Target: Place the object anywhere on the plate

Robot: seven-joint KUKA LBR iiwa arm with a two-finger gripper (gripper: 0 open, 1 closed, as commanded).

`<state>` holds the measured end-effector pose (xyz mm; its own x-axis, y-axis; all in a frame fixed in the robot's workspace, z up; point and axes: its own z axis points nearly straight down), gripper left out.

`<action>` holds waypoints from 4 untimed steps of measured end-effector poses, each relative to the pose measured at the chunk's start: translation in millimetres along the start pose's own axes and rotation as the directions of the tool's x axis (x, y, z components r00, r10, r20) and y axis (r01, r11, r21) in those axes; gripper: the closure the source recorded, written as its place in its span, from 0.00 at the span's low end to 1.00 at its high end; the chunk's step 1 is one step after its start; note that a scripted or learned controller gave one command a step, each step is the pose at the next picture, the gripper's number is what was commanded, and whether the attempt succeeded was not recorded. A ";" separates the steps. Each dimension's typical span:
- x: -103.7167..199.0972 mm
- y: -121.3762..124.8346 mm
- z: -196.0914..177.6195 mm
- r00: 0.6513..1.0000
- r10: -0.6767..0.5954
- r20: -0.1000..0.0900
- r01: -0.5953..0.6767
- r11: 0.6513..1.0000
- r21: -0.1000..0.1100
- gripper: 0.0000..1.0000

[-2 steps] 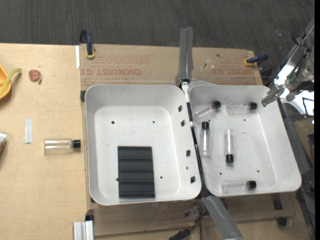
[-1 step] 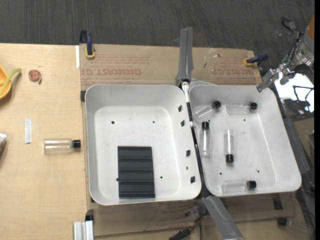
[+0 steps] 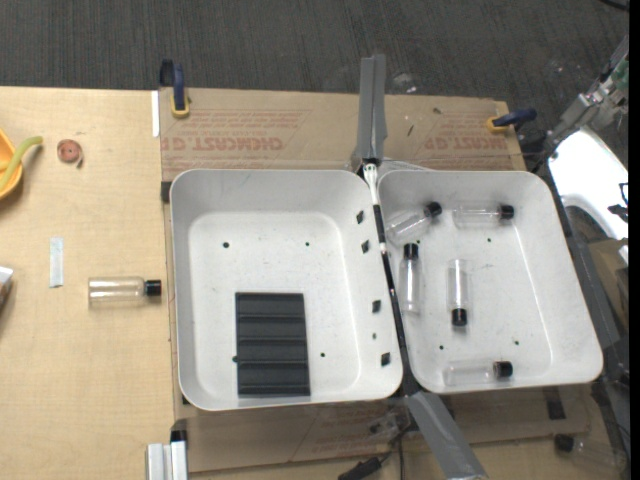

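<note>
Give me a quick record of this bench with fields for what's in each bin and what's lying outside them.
left bin: one dark ribbed plate, flat near the front
right bin: five clear vials with black caps, all lying down
nearest vial to plate: the one by the divider
outside bins: one clear vial on the bench, left of the left bin
</note>
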<state>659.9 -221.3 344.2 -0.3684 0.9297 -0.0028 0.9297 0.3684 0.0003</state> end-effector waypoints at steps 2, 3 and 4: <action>222.3 87.8 -96.7 0.941 0.339 -0.001 -0.339 0.941 0.004 0.00; 120.6 47.3 -96.2 0.844 0.536 0.001 -0.536 0.844 0.004 0.00; 8.3 2.8 -95.3 0.847 0.531 0.000 -0.531 0.847 0.005 0.00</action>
<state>659.2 -212.4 439.5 0.1818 0.9833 -0.0024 0.9833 -0.1818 -0.0029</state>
